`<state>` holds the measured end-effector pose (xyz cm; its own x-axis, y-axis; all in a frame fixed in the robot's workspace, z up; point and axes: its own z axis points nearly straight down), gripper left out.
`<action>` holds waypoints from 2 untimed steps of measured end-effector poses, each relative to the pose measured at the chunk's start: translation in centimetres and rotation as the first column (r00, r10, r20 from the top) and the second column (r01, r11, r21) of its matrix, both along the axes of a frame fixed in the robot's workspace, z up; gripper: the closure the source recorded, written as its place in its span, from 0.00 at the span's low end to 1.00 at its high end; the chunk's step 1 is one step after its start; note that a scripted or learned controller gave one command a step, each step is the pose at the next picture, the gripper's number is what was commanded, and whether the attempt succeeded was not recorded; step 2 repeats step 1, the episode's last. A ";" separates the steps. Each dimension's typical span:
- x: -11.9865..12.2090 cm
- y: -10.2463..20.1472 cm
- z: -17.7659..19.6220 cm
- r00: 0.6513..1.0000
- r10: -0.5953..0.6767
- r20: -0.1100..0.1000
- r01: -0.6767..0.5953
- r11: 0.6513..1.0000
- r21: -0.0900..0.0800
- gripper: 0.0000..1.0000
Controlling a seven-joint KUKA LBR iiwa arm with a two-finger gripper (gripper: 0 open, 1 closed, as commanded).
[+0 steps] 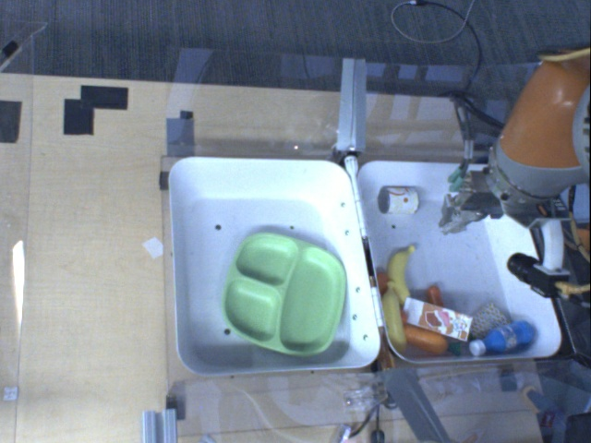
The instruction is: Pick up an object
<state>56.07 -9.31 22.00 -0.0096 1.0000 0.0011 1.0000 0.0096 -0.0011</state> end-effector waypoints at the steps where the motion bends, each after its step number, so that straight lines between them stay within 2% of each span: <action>1: 4.3 -7.5 9.3 0.985 0.174 0.004 -0.174 0.985 -0.003 1.00; 2: 4.3 -7.5 9.3 0.985 0.174 0.004 -0.174 0.985 -0.003 1.00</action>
